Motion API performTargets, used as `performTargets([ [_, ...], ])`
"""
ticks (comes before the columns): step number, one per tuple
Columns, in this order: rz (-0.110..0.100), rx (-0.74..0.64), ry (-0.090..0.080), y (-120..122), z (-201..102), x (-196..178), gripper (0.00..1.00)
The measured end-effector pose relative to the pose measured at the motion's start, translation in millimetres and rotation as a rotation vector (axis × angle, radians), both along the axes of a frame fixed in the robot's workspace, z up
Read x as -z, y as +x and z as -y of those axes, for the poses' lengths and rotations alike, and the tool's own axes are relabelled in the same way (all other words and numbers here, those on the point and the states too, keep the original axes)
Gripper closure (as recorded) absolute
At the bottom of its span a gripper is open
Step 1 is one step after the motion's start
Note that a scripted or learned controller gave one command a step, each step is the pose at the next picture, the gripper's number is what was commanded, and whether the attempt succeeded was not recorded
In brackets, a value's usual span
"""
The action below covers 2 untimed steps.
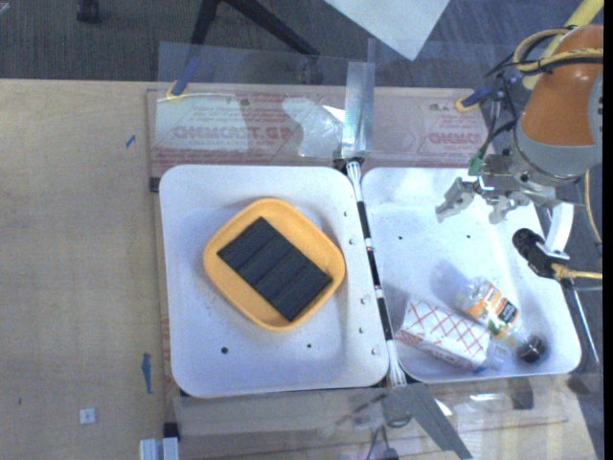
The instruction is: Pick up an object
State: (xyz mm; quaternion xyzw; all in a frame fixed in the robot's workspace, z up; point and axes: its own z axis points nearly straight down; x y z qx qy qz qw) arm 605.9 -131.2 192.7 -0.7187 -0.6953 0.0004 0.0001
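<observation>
gripper [476, 199] spread above red-checked white box [442, 334].

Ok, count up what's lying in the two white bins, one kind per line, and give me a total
Yellow trays with a dark ribbed insert: 1, left bin
Red-and-white patterned boxes: 1, right bin
Clear bottles with an orange label: 1, right bin
Total: 3

Even, bright overhead light washing out white bins [192, 257]; soft faint shadows falling underneath; slight overall blur softening fine detail.
</observation>
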Motion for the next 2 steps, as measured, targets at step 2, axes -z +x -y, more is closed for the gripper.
performTargets([
  [2,0.011,-0.051,-0.001,-115.1,60.5,103.9,0.0],
])
